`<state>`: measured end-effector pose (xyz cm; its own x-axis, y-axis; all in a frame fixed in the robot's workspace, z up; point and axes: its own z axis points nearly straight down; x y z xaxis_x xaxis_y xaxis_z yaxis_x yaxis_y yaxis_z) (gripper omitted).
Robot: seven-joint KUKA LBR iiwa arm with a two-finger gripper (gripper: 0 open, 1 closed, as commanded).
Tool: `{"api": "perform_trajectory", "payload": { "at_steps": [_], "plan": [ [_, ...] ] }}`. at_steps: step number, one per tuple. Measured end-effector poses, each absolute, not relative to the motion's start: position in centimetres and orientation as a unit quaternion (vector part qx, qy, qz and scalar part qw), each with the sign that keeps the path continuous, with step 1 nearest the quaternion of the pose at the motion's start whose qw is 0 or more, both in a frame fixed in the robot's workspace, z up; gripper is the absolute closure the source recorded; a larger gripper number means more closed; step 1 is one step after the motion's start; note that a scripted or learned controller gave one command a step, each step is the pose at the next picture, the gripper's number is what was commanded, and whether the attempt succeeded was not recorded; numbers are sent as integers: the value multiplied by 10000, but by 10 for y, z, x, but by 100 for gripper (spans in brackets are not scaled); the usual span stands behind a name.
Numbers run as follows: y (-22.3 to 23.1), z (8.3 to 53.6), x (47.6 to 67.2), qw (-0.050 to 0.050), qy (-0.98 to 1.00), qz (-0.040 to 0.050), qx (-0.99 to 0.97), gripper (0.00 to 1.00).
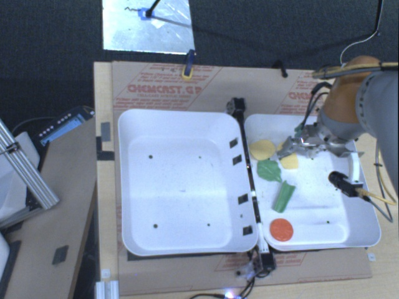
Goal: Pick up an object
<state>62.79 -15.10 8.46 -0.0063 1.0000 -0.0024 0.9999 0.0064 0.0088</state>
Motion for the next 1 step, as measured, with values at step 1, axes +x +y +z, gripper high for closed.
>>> {"api": "perform_trajectory", "payload": {
  "at_steps": [1],
  "plan": [
    [-151, 96, 625, 25, 7091, 18, 7051, 100]
  ]
}}
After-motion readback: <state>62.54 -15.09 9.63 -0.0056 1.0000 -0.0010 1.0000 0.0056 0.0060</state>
